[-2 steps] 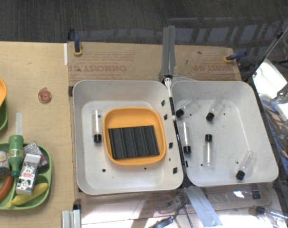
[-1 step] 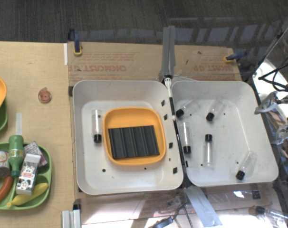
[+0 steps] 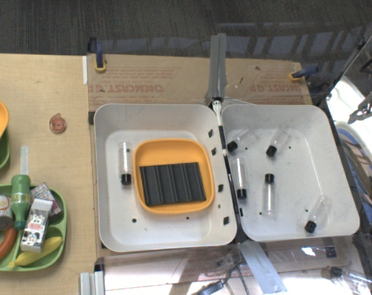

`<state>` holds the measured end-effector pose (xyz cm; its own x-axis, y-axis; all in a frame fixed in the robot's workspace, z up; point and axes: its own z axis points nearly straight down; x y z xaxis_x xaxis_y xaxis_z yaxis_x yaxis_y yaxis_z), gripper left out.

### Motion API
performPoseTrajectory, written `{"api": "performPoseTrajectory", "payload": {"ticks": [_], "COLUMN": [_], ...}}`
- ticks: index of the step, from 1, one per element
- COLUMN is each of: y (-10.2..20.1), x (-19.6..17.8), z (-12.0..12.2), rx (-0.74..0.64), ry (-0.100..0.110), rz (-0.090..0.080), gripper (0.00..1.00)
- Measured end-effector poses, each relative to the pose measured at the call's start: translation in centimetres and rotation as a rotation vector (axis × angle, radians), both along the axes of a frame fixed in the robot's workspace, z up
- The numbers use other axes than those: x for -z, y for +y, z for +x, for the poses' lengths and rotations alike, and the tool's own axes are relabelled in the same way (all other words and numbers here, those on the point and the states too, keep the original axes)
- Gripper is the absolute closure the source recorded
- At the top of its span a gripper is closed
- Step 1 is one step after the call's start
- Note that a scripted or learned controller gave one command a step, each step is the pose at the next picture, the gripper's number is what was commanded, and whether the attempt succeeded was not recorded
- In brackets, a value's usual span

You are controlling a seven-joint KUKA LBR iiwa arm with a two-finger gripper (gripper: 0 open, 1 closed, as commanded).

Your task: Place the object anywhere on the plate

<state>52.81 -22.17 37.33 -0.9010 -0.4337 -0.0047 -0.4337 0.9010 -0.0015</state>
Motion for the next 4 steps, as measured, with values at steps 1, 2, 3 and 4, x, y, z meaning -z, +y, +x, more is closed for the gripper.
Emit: {"api": "performPoseTrajectory", "payload": {"ticks": [1,2,3,4], "y": [0.0,0.1,0.1,0.1], "x": [2.7,6.7,4.1,5.5], "z": [1.6,4.6,4.3,4.3], "rx": [-0.282,-0.572,-0.900,-1.191], "ry": [0.002,0.001,-0.002,0.000], "rz": [0.001,0.000,-0.002,0.000], "gripper": [0.00,0.00,0.00,0.00]}}
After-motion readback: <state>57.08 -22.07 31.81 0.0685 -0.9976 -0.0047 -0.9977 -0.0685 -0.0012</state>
